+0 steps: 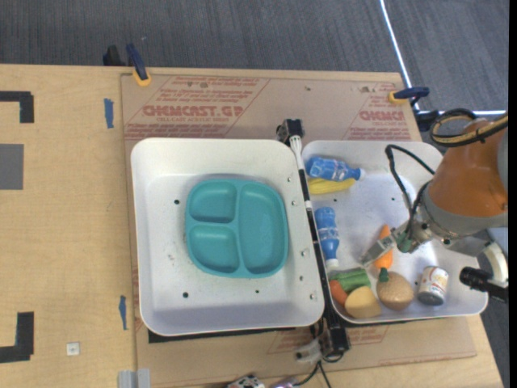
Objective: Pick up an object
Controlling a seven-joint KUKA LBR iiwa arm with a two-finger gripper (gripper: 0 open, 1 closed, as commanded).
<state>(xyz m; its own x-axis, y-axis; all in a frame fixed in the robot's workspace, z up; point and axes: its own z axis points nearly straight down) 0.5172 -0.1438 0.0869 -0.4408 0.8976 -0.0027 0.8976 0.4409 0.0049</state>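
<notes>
Low in the right bin (pixel 367 148), gripper (pixel 386 247) tilted down-left from the orange-banded wrist, tip right at a small carrot (pixel 385 258). Cannot tell how wide the gripper stands, nor whether anything sits in it. Carrot touching or just under the tip, long axis seemingly slanting down-left toward the potato (pixel 396 293). Just below the carrot: potato, lemon (pixel 361 301); can (pixel 433 284) right of these. Probably a short straight drop.

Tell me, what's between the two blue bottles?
In the camera view, a yellow banana lies between the upper blue bottle and the lower blue bottle, tucked just under the upper one.
</notes>
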